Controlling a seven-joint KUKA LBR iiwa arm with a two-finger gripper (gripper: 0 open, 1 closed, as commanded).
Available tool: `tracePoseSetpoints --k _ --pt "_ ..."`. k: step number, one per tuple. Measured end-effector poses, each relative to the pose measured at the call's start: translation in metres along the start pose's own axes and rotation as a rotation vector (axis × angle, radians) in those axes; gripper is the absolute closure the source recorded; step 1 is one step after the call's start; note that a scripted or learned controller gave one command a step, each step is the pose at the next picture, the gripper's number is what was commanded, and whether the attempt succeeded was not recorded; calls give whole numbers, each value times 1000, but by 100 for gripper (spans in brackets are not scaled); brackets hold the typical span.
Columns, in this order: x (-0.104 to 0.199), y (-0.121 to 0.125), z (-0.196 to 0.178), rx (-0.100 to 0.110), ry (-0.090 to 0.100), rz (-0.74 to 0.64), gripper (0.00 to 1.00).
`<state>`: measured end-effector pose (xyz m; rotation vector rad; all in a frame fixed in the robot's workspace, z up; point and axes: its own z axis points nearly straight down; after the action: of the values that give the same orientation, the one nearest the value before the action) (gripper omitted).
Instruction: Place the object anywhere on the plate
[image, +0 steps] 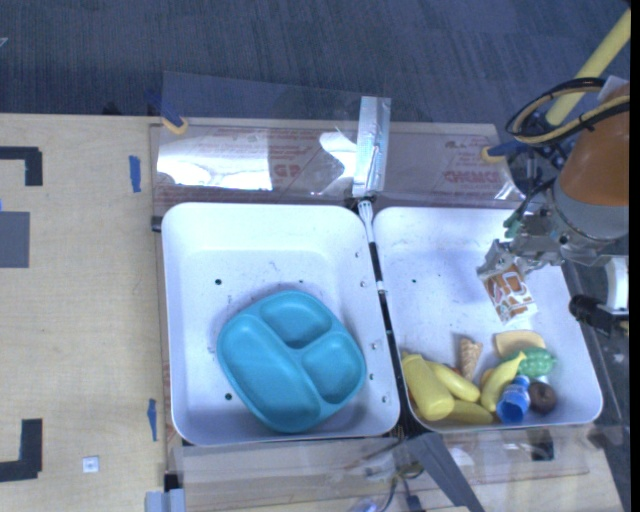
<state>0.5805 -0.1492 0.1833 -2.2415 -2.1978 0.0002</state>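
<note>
The gripper (515, 250) hangs over the right bin (440, 250) with an orange-and-white packet (511, 293) dangling under it, apparently pinched by its top edge. The plate (290, 357) sits well apart in the left bin (200, 250). A hold that thin could easily slip while crossing the divider, so the packet might drop short.

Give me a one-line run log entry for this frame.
gripper: over right bin | orange-white packet: at its tip, hold unconfirmed | blue plate: left bin, bare | step: place not done
</note>
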Motion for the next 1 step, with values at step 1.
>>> tracePoseSetpoints --k 1 --pt "80 -23 -14 3 0 -234 100"
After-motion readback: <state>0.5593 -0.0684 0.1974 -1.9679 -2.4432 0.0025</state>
